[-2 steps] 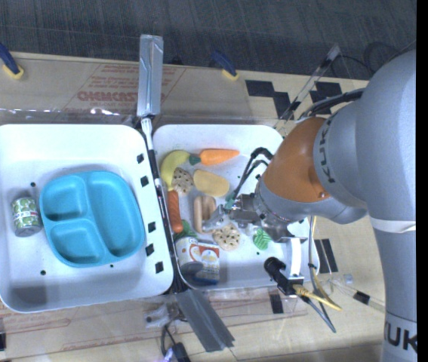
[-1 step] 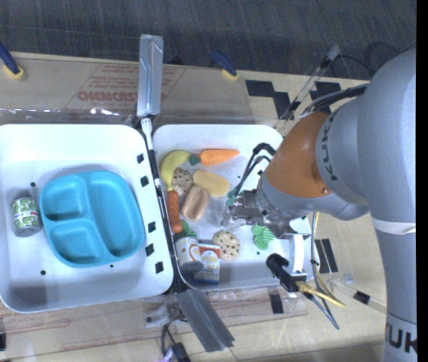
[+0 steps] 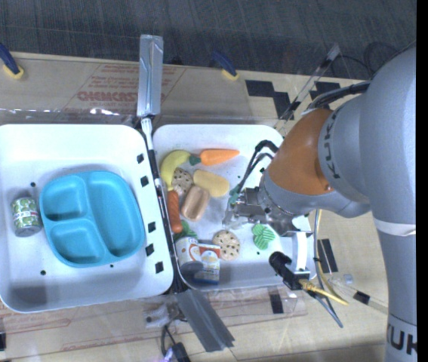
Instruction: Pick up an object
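Observation:
The right bin (image 3: 198, 136) holds several toy foods: an orange carrot (image 3: 219, 157), a yellow banana (image 3: 171, 164), a yellow piece (image 3: 211, 182), a tan bread roll (image 3: 194, 202), a red-orange sausage (image 3: 174, 211), two chocolate-chip cookies (image 3: 226, 243), a green leaf-shaped piece (image 3: 263, 237) and a small carton (image 3: 202, 258). My gripper (image 3: 238, 211) hangs low over the bin's middle right, just right of the bread roll and above the lower cookie. The wrist hides its fingertips.
The left bin (image 3: 6, 149) carries a blue divided tray (image 3: 91, 217) and a small green-labelled can (image 3: 26, 215) at its left. A metal divider (image 3: 149, 74) stands between the bins at the back. Cables and clamps lie along the bench's front right.

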`<state>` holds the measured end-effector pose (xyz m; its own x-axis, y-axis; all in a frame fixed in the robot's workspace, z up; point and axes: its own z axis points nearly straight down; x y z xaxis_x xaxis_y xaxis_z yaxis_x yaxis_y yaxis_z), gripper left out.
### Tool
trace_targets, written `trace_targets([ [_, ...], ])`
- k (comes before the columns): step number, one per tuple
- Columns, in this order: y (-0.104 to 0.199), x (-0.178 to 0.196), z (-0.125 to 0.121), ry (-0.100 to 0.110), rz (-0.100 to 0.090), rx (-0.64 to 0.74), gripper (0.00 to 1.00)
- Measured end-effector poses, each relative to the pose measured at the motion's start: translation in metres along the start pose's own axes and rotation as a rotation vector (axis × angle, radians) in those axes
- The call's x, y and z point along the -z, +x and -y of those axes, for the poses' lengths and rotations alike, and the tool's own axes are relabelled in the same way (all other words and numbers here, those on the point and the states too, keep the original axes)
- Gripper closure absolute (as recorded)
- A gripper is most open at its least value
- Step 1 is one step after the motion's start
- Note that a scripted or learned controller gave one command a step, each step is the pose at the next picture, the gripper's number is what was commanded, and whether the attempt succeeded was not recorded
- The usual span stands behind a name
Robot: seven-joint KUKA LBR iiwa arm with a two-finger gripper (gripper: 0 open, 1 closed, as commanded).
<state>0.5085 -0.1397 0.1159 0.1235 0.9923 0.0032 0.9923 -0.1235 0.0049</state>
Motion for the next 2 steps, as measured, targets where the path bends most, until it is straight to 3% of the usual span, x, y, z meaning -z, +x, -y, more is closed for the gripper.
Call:
trace_targets([
  [1, 0.000, 0.000, 0.000, 0.000, 0.000, 0.000, 0.00],
  [2, 0.046, -0.025, -0.003, 0.008, 0.004, -0.125, 0.00],
])
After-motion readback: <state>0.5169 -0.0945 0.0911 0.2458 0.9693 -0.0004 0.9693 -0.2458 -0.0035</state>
